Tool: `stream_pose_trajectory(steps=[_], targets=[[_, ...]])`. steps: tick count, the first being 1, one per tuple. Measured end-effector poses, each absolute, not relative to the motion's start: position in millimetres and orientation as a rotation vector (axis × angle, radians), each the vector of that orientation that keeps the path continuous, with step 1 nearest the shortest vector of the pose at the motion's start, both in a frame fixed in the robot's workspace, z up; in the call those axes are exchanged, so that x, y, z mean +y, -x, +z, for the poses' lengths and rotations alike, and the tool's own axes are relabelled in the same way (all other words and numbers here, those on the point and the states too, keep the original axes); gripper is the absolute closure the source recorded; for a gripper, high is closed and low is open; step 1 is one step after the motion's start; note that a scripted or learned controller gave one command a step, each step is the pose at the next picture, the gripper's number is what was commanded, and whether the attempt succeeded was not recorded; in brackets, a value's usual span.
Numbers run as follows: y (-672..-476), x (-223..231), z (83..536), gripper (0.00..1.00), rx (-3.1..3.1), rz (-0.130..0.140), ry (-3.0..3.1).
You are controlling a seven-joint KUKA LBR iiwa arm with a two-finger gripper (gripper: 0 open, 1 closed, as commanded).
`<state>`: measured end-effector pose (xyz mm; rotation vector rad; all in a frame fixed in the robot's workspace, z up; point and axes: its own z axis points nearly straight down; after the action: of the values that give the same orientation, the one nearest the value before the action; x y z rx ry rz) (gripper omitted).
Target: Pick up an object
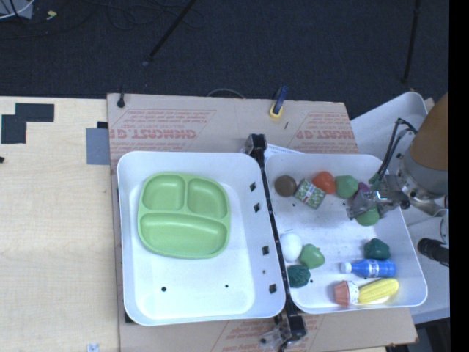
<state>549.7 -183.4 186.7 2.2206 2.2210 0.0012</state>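
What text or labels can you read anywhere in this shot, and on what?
Cardboard sheet under the bins: red print on its left and right parts, upside down, too blurred to read for sure.
Small patterned box in the right bin: print too small to read.
Blue bottle: label unreadable.

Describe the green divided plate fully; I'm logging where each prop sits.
The green plate is a pale green, plastic-looking tray with rounded corners and three compartments: two small ones at the far side, one long one nearer the camera. It lies flat in the upper part of the left bin, right side up.
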Motion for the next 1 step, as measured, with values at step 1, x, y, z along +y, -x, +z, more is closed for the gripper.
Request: stream_pose_trajectory(steps=[1], targets=[[-550.4, -184.3, 230.1, 1.00, 2.221, 0.003, -2.219]])
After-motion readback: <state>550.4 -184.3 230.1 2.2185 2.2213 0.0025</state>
